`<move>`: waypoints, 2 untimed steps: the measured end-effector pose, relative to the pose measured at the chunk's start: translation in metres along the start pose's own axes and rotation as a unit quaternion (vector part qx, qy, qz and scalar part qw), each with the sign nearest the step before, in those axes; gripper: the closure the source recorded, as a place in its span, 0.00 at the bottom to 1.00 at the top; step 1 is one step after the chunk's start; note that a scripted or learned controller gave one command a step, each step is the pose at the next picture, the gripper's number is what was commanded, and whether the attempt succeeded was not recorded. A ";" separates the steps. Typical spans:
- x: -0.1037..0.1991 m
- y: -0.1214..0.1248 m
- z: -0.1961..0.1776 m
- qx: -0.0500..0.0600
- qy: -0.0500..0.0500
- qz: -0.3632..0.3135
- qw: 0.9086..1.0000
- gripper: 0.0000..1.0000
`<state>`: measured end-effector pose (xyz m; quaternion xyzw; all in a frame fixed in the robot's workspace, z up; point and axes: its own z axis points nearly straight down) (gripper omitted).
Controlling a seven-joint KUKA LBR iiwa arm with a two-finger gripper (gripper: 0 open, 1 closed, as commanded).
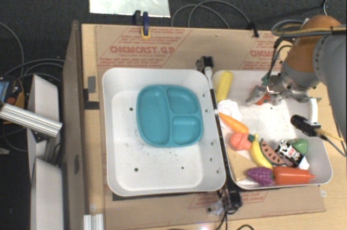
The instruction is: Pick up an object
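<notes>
Arm (320, 50) comes in over the right bin (320, 169), gripper (264, 94) hanging above bare white floor in that bin's upper middle, nothing between the fingers; from this angle I cannot tell whether they are spread or closed. No object picked yet, so I'd judge we're in the approach step. Candidates all sit in the right bin: corn cob (223, 85) at its top left corner against the divider, carrot (234, 123) just below that beside a white lump (230, 109), pink piece (239, 141) under the carrot, banana (259, 154) and watermelon slice (272, 151) touching near the bin's lower middle, purple grapes (260, 175) and a second, red-orange carrot (291, 174) along its bottom wall, a green item (299, 145) on a black-and-white one (289, 154) near its bottom right. Left bin (116, 169) has just a teal divided plate (169, 115), poor target, too flat. My call: go for the corn, nearest to the gripper, lying alone, roundish. Line the fingers across its short axis, drop straight down, keep off the divider wall. The lower pile is packed tight; fingers would likely wedge or shove neighbours. Risk with corn: it rolls toward the wall if one finger lands first.
</notes>
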<state>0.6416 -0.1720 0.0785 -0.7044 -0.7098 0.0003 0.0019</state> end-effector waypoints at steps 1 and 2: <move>-0.012 0.029 -0.008 -0.005 -0.002 0.000 1.000 0.00; -0.012 0.029 -0.019 -0.005 -0.003 -0.001 1.000 1.00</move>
